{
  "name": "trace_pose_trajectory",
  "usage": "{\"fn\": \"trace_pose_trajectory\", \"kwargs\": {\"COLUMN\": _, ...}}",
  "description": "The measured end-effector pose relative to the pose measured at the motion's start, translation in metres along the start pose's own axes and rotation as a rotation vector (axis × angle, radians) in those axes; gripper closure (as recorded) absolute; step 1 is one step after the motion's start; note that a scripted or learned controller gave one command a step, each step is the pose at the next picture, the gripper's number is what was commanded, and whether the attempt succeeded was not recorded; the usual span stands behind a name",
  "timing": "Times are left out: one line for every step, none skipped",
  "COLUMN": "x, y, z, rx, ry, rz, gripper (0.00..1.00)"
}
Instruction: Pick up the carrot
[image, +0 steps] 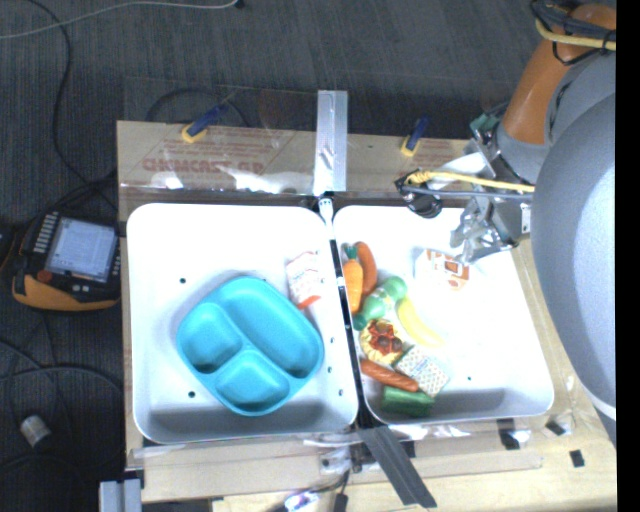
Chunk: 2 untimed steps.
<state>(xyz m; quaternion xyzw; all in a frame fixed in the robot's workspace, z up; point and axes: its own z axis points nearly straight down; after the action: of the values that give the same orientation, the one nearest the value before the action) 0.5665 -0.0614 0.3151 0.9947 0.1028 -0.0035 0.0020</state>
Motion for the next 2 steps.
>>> {"fn": "trace_pose_trajectory", "kwargs": {"x": 0.006, "y": 0.018, "z": -0.012, "rx": 0.000, "ry": 0.000, "rz": 0.001, "gripper": 1.00}}
{"fn": "trace_pose_trajectory", "kwargs": {"x": -0.015, "y": 0.053, "z": -0.016, "rx": 0.001, "ry": -0.001, "rz": -0.018, "gripper": 1.00}}
